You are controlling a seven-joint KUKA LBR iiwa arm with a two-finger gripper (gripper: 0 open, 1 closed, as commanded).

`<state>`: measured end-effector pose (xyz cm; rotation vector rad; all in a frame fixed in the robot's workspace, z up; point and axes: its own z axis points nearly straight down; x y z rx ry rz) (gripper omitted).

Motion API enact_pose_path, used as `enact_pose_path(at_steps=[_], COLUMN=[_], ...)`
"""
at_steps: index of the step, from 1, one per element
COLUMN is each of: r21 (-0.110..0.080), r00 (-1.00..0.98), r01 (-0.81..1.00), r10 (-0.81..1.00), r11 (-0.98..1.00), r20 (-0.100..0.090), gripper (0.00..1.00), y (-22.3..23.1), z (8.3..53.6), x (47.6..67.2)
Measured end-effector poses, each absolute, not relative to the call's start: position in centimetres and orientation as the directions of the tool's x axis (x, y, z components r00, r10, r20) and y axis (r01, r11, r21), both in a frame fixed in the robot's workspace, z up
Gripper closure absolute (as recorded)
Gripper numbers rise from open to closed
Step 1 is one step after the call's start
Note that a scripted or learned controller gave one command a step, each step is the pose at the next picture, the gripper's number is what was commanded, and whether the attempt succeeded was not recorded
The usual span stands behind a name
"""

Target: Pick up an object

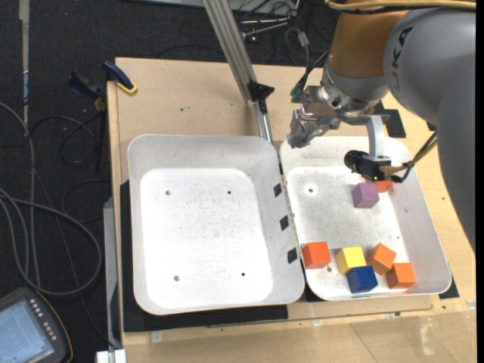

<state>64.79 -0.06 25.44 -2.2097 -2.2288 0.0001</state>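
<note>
The right bin (423, 225) holds several small blocks. A purple cube (365, 194) lies in its upper middle. Along the front edge sit an orange cube (316, 254), a yellow cube (351, 259), a blue cube (362, 279) and two more orange cubes (383, 256) (401, 275). A small red piece (384, 187) peeks out beside a black part of the arm. My gripper (302, 133) hangs over the right bin's back left corner, well apart from all the blocks. I see nothing held in it.
The left bin (144, 203) lies beside the right one, their rims meeting in the middle. A slanted metal pole (231, 40) crosses the back of the bench. A blue and yellow clamp (113, 78) sits at the bench's back left corner.
</note>
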Motion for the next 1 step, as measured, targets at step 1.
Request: enact_pose_path(at_steps=[1], r21=[-0.004], r00=[-0.007], r01=[1.0], r10=[1.0], r11=[0.007], r20=[0.001], gripper=[1.0], y=[5.04], z=[23.59], x=[62.45])
